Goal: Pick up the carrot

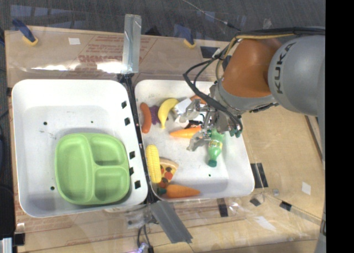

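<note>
Camera view has the carrot (pixel 185 133) lying flat in the right bin (pixel 238 177), an orange tapered piece just below the banana (pixel 166 110). It looks not yet lifted. Right of the carrot, the gripper (pixel 203 136) hangs low, touching or nearly so; how wide it stands, I cannot tell. A second carrot (pixel 180 191) lies well below, beside the corn (pixel 152 163).

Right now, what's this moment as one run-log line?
gripper: over right bin, at small carrot | grasp: unclear | second carrot: front edge | tray: left bin
</note>
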Robot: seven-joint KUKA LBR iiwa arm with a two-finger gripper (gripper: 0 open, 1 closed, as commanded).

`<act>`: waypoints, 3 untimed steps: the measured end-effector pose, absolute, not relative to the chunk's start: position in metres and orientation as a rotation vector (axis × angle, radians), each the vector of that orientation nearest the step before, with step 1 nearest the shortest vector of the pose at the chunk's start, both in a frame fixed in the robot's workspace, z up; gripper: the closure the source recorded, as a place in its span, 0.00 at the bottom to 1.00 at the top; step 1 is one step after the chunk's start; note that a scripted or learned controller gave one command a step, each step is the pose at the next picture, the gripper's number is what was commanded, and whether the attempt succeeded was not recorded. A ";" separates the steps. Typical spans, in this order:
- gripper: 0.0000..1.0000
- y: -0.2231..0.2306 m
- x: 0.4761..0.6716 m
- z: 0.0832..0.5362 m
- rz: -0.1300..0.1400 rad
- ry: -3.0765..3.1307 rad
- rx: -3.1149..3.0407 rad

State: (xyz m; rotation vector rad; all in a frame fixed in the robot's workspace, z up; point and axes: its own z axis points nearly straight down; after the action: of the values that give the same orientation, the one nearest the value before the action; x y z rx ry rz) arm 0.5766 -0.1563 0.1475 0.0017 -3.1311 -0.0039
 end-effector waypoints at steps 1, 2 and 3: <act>0.00 -0.156 0.592 0.090 -0.005 -3.090 0.543; 1.00 -0.154 0.594 0.100 -0.005 -3.089 0.553; 1.00 -0.143 0.601 0.199 0.005 -3.111 0.495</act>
State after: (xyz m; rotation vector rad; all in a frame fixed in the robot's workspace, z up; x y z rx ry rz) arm 0.6013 -0.1430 0.1986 0.4947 -3.1110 0.0053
